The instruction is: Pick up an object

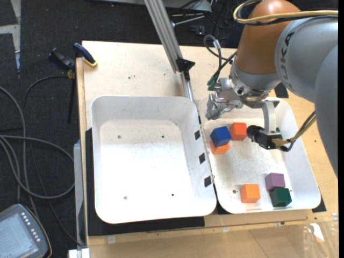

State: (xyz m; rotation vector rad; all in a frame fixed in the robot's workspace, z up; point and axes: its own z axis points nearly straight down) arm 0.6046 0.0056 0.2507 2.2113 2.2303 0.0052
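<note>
Over the right side of the bench, the big grey arm (301, 47) with its orange band is reaching in and hanging above the far end of the right bin (306, 171). Beside it, the left bin (107, 117) is lying wide and white, touching the right bin along their shared edge. A slanted metal pole (164, 26) is running down from the top toward the gap between the bins, ending just beside the gripper.

The gripper (217, 109) is hovering over the bin's far left corner, close above the blue cube (220, 135); I cannot tell whether its fingers are apart or together, and nothing is showing between them. A black cable fitting (263, 137) is dangling near it, just right of an orange cube (238, 130).

The blue cube is sitting atop another orange block (219, 147). Well apart, at the near end, an orange cube (250, 193), a purple cube (275, 180) and a dark green cube (280, 197) are clustering together.
</note>
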